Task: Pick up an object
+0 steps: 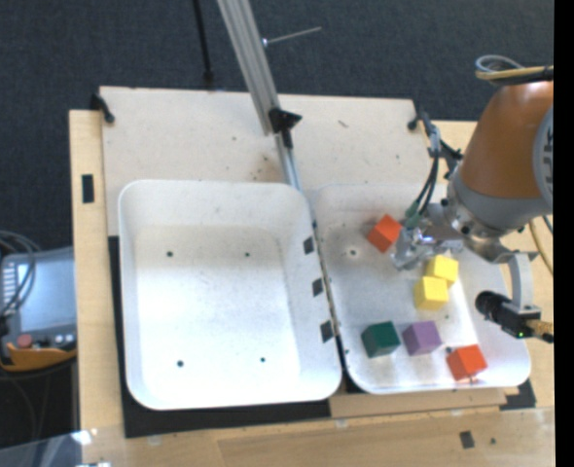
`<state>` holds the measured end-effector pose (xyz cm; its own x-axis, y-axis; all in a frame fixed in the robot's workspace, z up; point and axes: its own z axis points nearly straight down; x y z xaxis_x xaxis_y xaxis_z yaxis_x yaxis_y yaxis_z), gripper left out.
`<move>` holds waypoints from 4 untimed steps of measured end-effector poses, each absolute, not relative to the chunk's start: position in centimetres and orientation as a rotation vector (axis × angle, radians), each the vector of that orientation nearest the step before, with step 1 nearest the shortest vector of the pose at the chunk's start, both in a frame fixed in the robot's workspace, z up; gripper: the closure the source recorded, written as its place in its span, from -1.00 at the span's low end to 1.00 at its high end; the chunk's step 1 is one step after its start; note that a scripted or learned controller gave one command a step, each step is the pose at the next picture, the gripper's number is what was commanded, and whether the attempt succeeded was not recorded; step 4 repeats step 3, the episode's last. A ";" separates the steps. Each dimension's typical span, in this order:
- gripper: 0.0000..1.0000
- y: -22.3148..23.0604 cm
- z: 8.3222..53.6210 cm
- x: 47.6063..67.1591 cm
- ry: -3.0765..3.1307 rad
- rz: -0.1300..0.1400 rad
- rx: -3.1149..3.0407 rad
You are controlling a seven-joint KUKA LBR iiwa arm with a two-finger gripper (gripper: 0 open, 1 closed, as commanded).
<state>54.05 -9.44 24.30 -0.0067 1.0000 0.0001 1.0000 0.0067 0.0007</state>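
Here the counter (219,134) carries two shallow white bins side by side: the left bin (141,212) and the right bin (350,373), which holds all the small blocks. The grey arm with its orange band (506,139) reaches in from the right, and its gripper (411,249) hangs low over the upper middle of the right bin. Whether the fingers are parted or closed cannot be told (the wrist and cabling crowd that spot), and no block is seen between them. An orange block (385,232) lies just beside the gripper, to its upper left, close enough that touching or not is unclear. A yellow block (445,268) sits just to the gripper's lower right, and a second yellow block (431,291) lies right below that one, the two nearly touching. Along the near side of the bin stand a green block (380,339), a purple block (422,337) just beside it, and another orange block (467,361) toward the bin's right corner. A slanted aluminium rail (248,52) crosses the top of the view down to the gap between the bins. At the far left, off the counter, rests a grey pendant with a screen (34,300).
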 end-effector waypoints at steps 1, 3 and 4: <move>1.00 -3.3 24.0 53.4 2.230 0.002 2.213; 1.00 6.7 25.0 50.4 2.232 0.002 2.214; 1.00 6.7 25.0 50.4 2.232 0.002 2.214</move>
